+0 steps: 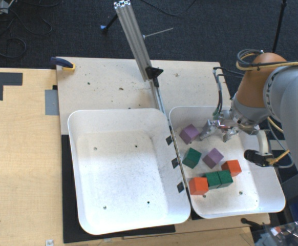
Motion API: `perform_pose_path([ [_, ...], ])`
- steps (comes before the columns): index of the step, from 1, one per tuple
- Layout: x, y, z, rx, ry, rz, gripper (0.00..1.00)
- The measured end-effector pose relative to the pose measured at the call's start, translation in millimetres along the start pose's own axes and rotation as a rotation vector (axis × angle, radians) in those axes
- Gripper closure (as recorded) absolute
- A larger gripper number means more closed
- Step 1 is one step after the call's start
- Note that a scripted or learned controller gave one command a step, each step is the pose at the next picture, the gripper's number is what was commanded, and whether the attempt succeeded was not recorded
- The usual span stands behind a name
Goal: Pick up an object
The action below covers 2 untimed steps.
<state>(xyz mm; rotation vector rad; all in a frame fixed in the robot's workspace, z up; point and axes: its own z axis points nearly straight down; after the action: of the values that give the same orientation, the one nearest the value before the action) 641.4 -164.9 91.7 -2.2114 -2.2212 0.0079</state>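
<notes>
The right bin [243, 207] holds several small blocks. A purple cube [189, 134] lies at its upper left, a green cube [191, 158] below it, and a second purple cube [213, 158] beside that. Lower down sit an orange cube [232, 167], a green block [219, 179] and another orange cube [198, 185]. My gripper [219, 130] hangs over the upper part of this bin, just right of the first purple cube. Its fingers are spread open with nothing between them.
The left bin [118, 168] lies alongside, with a divider carrying black clips [172, 150] between the two. A slanted aluminium post [136, 40] rises behind the bins. The arm's grey and orange body [264, 91] and its cables cover the right bin's far right corner.
</notes>
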Motion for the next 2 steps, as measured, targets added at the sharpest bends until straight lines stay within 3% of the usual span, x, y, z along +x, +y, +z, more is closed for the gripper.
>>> perform_pose_path([
  [1,-0.4,1.4,-13.8,-0.005,-0.001,-0.001,1.0],
  [2,-5.3,-1.2,-58.0,-0.011,-0.003,0.006,1.0],
])
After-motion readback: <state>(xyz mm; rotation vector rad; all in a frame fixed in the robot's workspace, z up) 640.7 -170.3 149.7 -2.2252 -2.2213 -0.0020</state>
